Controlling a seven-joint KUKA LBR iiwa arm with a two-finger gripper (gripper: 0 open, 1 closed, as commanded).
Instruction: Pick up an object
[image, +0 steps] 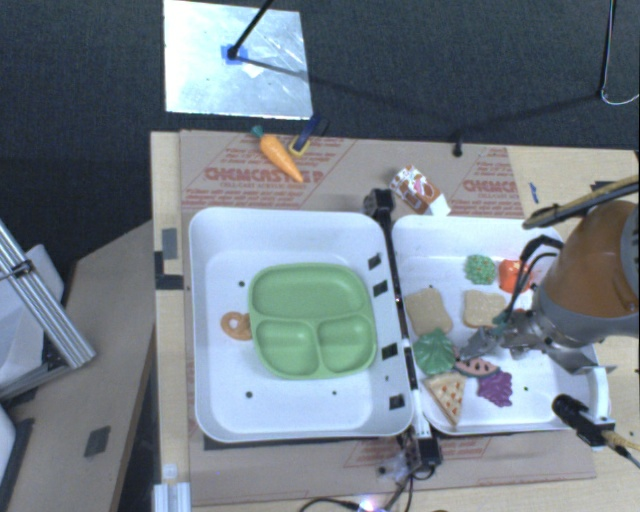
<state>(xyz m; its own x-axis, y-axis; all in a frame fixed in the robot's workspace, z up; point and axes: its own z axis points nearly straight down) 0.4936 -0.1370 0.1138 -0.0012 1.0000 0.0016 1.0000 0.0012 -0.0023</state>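
Plastic toy foods lie loose in the right bin (600, 385), prob. spread flat for single picks. Claw (478, 345) is low over them; finger state: cannot tell. Nearest to claw: slice w/ dark seeds (476, 367) just below tip, green leaf piece (435, 351) just left, purple grapes (496, 386) below-right. Arm (590, 285) reaches in from right, wrist pitched down-left.

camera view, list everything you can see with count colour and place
bins: 2, white, side by side on bench
plate: 1, green, left bin
pretzel: 1, orange, left of plate
carrot: 1, orange, behind left bin
packet: 1, red-white, behind right bin
toast: 2, tan, right bin
pizza: 1, right bin front
grapes: 1, purple, beside pizza
leaf: 1, dark green, above pizza
broccoli: 1, green, right bin back
pincer: 1, over right bin
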